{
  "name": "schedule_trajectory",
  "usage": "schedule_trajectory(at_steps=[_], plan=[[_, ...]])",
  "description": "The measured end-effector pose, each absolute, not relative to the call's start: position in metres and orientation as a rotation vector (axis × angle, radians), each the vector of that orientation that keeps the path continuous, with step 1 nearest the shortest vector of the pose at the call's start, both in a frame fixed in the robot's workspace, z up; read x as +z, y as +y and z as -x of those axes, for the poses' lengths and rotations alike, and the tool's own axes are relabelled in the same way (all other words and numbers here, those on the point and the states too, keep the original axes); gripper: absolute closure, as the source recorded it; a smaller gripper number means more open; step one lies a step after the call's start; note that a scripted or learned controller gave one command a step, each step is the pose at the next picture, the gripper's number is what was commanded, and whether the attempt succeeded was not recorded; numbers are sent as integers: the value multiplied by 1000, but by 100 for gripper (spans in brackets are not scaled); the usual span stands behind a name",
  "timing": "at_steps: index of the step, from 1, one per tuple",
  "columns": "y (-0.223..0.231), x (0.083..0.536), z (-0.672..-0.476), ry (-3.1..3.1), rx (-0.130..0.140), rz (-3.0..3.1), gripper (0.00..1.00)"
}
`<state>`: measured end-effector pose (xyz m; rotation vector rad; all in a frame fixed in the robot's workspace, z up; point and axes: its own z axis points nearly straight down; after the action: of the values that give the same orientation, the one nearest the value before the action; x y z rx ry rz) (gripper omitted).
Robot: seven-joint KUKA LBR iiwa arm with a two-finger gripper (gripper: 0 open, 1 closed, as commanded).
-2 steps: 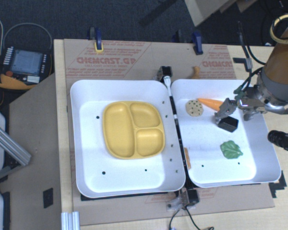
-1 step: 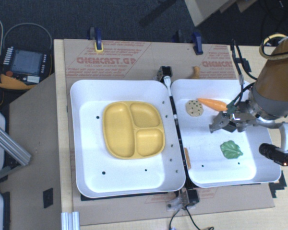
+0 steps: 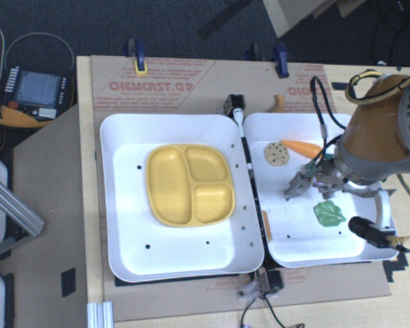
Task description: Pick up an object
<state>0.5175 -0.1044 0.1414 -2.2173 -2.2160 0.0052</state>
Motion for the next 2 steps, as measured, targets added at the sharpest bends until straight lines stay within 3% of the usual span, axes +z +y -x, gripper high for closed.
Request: schedule_trajectory(at_steps=[1,2], plan=[[-104,88,-516,-2216,6,2217,0],[-104,101,-518,-2220,0,2223,100]])
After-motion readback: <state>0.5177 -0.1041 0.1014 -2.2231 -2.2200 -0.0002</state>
